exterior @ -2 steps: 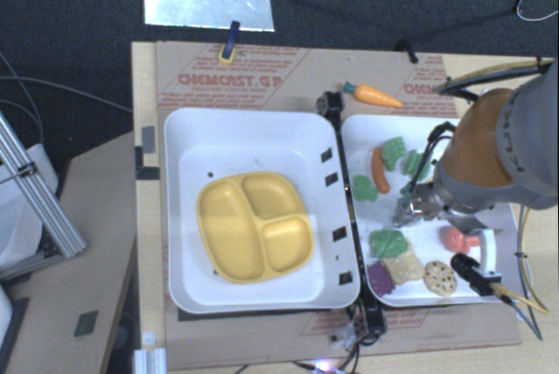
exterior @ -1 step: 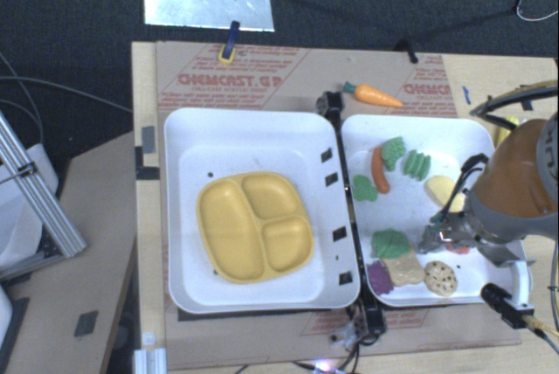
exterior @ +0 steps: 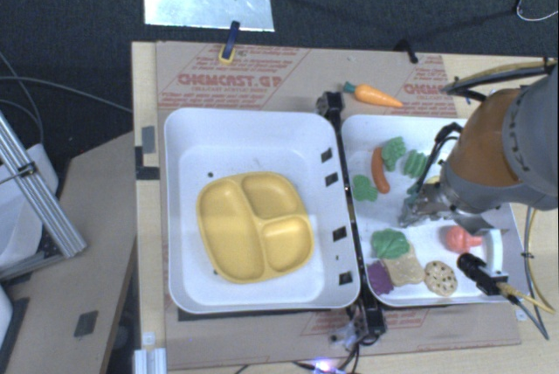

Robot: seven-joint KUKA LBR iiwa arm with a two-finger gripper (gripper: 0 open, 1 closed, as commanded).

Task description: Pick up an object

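Note:
The right white bin (exterior: 358,132) holds several toy foods. Among them are an orange-red sausage (exterior: 380,169), green pieces (exterior: 394,148) (exterior: 415,162) (exterior: 363,187), a green leaf (exterior: 389,241), a purple piece (exterior: 379,277), a tan cracker (exterior: 404,268), a chocolate-chip cookie (exterior: 440,277) and a pink-red piece (exterior: 458,237). My gripper (exterior: 417,211) is low over the middle of this bin, just above the green leaf and left of the pink-red piece. Nothing shows between its tips.
The left white bin (exterior: 188,136) carries a yellow divided plate (exterior: 253,225). An orange carrot (exterior: 376,95) lies on the cardboard behind the right bin. A black divider (exterior: 343,189) runs between the bins. The arm's bulk covers the right bin's right side.

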